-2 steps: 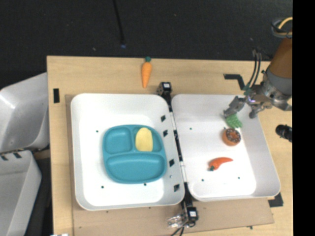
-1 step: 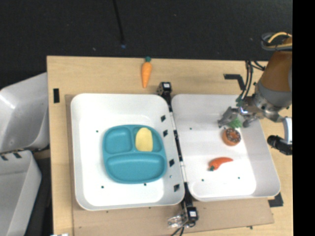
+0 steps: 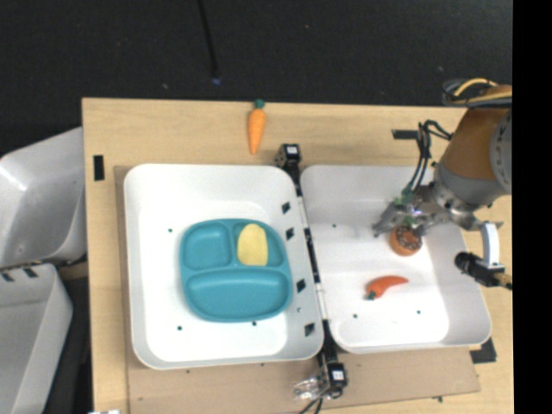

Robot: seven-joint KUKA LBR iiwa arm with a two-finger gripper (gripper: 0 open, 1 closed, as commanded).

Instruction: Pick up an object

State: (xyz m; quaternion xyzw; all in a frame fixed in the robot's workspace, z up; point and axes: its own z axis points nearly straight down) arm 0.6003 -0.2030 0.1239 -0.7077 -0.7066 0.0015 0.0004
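The hand (image 3: 404, 225) sits low in the right bin (image 3: 345, 197), directly over a small round brown object (image 3: 405, 242). Whether it has closed on anything cannot be told. Centre on the object before lifting. A red pepper (image 3: 385, 286) lies just below-left. No legible writing appears.

Two white bins (image 3: 207, 335) on a pale wooden table (image 3: 172, 132). Teal divided plate (image 3: 233, 290) with a yellow piece (image 3: 253, 245). Orange carrot (image 3: 256, 127), green-topped. Red-orange pepper (image 3: 385, 286). Brownish-orange round object (image 3: 405, 241).
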